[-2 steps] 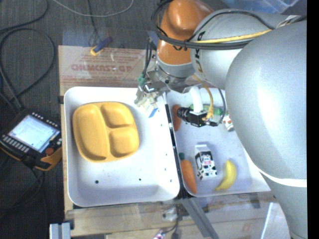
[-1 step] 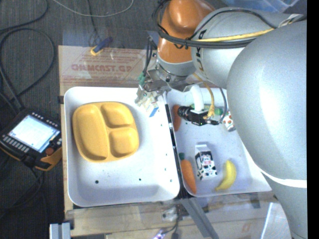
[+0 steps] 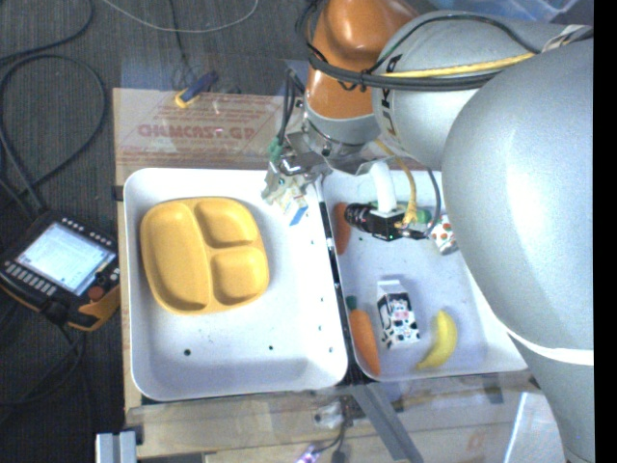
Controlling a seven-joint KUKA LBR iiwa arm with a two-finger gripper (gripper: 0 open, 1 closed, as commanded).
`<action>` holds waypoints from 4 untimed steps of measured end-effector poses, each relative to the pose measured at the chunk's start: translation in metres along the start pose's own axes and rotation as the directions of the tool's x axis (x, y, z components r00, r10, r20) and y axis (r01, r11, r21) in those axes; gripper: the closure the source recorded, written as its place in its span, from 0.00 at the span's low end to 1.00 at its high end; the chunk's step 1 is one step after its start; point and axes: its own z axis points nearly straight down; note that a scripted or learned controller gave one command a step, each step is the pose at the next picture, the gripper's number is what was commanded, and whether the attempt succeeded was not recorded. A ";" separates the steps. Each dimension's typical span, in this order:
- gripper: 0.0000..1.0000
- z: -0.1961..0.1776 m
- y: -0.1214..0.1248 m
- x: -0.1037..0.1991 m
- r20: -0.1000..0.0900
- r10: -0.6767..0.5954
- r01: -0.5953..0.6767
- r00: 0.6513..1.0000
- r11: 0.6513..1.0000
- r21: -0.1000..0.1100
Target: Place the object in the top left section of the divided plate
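Hovering over left bin (image 3: 231, 350) top-R corner, end effector (image 3: 286, 191) is seen nr plate (image 3: 174, 249); whether open/shut can't be told.

A robotics lab, by the teach pendant (image 3: 60, 263) (lying on grey carpet (image 3: 58, 56))

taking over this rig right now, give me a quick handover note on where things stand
Gripper: hovers over the upper right corner of the left bin, close to the wall between the bins. I can't tell whether it carries anything.
Divided plate: lies in the left bin, its sections bare.
Right bin: holds a carrot, a banana, a cow-patterned carton and another orange piece by the dividing wall.
Done: nothing placed on the plate.
Left: get the object into the plate's top left section.
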 end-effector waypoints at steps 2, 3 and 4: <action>1.00 -0.012 0.000 0.001 -0.003 0.001 -0.001 1.000 1.000 0.010; 1.00 -0.018 0.000 0.001 -0.005 0.002 -0.001 1.000 1.000 0.016; 1.00 -0.021 0.029 0.009 0.001 0.004 -0.004 1.000 1.000 -0.010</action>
